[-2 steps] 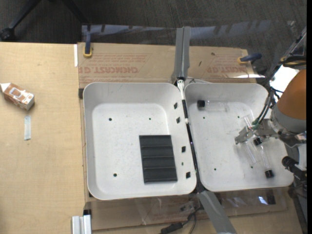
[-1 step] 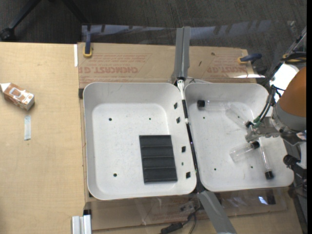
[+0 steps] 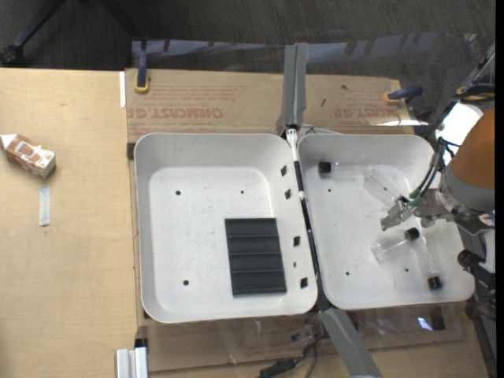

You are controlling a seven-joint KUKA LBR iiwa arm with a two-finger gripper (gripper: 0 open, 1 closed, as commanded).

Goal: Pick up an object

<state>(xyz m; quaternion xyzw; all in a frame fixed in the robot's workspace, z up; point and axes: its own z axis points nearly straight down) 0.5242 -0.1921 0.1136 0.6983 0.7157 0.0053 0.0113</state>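
I had the gripper (image 3: pixel 396 217) low in the right bin (image 3: pixel 346 290), over a clear object (image 3: pixel 391 246), for picking; I couldn't tell its jaws' state.

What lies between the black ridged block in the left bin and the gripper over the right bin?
In the camera view, the bins' adjoining rims and bare white floor of the right bin separate the black ridged block from the gripper.

Dark grey carpeted floor (image 3: pixel 260 10) along the top, black splayed stand legs (image 3: pixel 75 10) resting on it at upper left. Light wooden tabletop (image 3: pixel 63 274) on the left. Brown printed cardboard sheet (image 3: pixel 213 105) beneath the bins, held by a yellow-tipped clamp (image 3: pixel 141 73).
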